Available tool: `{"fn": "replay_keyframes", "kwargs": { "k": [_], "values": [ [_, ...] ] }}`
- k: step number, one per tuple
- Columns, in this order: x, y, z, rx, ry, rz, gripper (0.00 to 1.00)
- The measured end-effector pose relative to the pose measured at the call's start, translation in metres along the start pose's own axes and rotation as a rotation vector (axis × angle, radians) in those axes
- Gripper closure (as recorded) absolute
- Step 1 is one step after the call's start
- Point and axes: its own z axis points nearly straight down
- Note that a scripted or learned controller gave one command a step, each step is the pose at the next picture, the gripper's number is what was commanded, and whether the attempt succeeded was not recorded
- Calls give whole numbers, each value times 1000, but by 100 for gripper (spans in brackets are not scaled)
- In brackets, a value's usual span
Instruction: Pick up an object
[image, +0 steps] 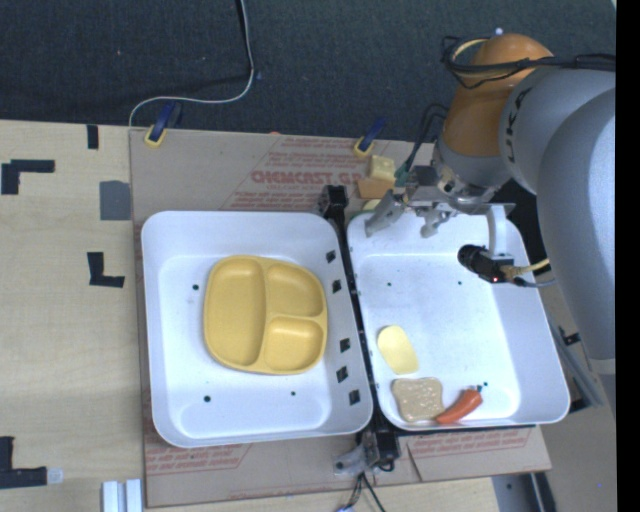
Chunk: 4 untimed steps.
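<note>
Three small things lie near the front of the right bin (520, 330), a yellow piece (397, 349), a bread slice (417, 397) and a carrot (460, 405); the claw (410, 215) hangs wide and empty at the far edge; I judge the reach is not begun; next it must come down over one.

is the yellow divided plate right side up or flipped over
Right side up. The yellow plate lies flat in the left bin with its three compartments facing up, their raised dividers showing, and nothing in them.
</note>
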Motion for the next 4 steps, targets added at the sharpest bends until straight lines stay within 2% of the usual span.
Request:
{"fn": "replay_keyframes", "kwargs": {
  "k": [1, 2, 3, 4],
  "values": [
    [30, -36, 7, 16, 2, 2, 0],
    [34, -57, 7, 16, 0, 5, 0],
    [-27, -37, 107, 21, -2, 9, 0],
    [-24, -12, 107, 13, 1, 4, 0]
  ]
}}
